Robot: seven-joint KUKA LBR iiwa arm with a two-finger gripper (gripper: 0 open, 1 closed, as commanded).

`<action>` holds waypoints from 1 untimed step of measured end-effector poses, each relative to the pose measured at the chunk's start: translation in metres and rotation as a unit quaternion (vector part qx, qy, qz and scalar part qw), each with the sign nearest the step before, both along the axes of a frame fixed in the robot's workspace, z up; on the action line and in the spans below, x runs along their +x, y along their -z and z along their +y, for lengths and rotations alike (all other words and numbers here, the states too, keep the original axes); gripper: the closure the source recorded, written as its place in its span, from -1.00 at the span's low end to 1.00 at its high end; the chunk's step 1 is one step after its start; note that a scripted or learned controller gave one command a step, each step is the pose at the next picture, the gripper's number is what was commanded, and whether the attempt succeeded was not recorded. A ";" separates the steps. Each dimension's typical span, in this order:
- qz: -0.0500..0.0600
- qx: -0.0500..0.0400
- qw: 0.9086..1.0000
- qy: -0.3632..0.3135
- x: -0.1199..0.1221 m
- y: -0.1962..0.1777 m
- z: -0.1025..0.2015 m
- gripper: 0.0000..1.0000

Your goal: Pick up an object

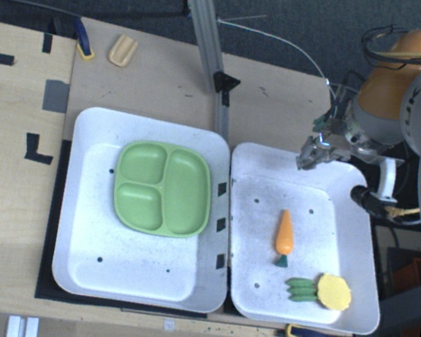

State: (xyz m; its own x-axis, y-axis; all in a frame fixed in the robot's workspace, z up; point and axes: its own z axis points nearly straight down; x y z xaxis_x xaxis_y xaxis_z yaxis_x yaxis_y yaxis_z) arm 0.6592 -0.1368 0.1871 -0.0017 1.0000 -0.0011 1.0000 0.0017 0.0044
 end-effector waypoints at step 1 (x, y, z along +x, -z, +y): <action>0.001 0.001 1.000 0.000 0.001 -0.023 0.000 1.00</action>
